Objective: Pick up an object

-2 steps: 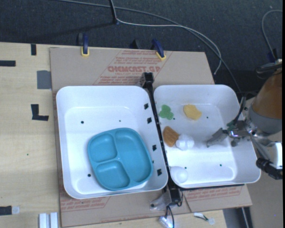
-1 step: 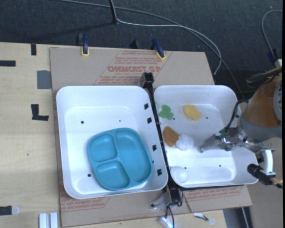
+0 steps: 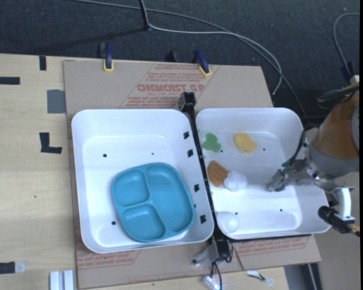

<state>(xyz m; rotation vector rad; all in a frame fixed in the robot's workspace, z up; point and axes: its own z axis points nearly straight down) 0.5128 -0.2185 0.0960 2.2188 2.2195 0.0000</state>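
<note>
**Gripper low in the right bin, objects off toward the divider**

The gripper (image 3: 279, 183) sits over the right bin (image 3: 272, 222) floor; whether it grips anything I cannot tell. Nearest, toward the divider, lies a soft white lump (image 3: 235, 180) touching a brown rounded piece (image 3: 217, 173). Beyond: 1 yellow chunk (image 3: 244, 142), 1 green bit (image 3: 212, 142).

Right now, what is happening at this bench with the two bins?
A grey robot arm reaches from the right into the right bin. Its end effector is low over the bin floor, apart from the small items there: a green piece, a yellow piece, a brown piece and two white ones. Nothing is seen held yet. The left bin holds a blue divided plate.
</note>
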